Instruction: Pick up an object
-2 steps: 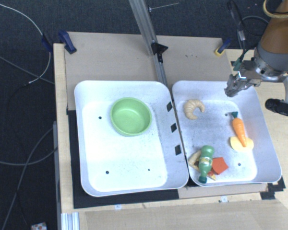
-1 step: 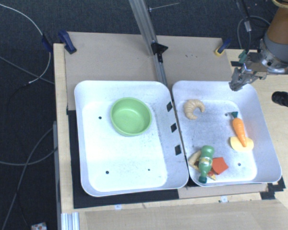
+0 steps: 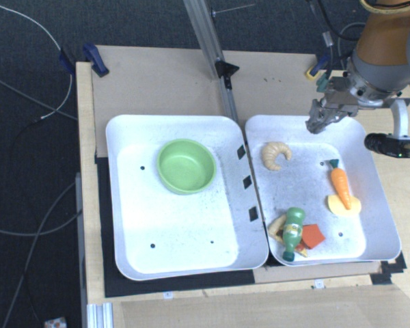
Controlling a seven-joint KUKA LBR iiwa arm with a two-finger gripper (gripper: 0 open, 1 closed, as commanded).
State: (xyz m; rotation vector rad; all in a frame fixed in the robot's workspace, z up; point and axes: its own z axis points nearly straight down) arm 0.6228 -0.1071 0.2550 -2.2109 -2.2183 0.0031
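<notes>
Overhead, pincer (image 3: 319, 124) above curved tan croissant (image 3: 276, 154); round glossy green bowl (image 3: 186, 165) left.

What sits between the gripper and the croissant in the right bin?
Nothing. In the camera view, the stretch from the gripper down-left to the croissant is the right bin's rim and bare white floor.

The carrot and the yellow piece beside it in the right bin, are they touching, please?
Touching: the camera view shows the carrot lying with its lower end overlapping the yellow piece, no gap between.
</notes>
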